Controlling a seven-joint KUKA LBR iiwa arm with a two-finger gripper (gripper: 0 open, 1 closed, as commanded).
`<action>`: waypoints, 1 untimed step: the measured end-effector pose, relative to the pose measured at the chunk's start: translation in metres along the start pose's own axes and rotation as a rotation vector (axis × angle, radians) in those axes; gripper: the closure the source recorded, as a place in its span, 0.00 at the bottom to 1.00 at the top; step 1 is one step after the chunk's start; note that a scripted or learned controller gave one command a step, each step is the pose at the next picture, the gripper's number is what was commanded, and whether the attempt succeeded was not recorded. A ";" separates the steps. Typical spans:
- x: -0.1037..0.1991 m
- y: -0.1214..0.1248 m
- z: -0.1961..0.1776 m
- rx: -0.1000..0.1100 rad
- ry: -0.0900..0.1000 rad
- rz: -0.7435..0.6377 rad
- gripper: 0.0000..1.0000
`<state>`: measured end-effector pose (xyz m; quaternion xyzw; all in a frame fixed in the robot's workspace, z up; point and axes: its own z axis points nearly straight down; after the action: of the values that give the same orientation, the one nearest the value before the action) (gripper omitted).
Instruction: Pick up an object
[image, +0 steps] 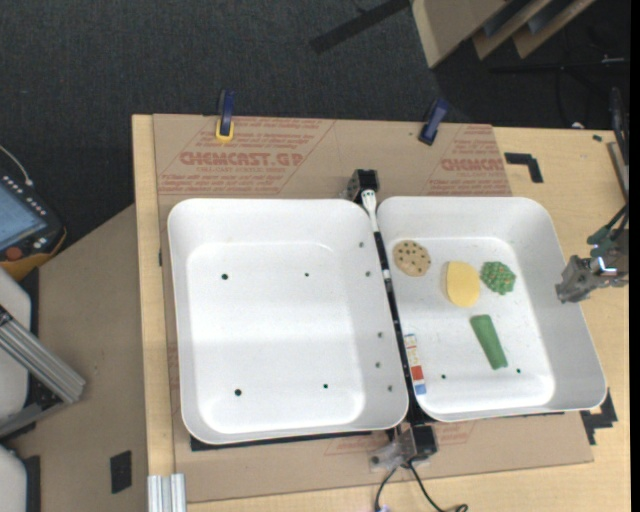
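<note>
Dark carpet surrounds a cardboard-topped bench (300, 150) bearing two white bins; the right bin (540, 225) holds a cookie (411, 258), a yellow piece (462, 283), a green knobbly piece (497, 277) and a green stick (489, 341). The gripper (582, 279) hovers just outside that bin's right wall; whether it is spread or closed I cannot tell. The stick, lying apart from the rest, looks the cleanest target: come straight down, straddling its narrow width.

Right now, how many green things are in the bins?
2, both in the right bin. The bumpy round green one sits next to the yellow piece. The long green stick lies below them, nearer the front edge. None looks hidden.
</note>
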<state>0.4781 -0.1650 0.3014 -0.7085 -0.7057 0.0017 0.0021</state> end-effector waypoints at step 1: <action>0.058 0.049 -0.056 -0.015 -0.003 -0.011 1.00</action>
<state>0.5274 -0.1073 0.3576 -0.7047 -0.7095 -0.0025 -0.0042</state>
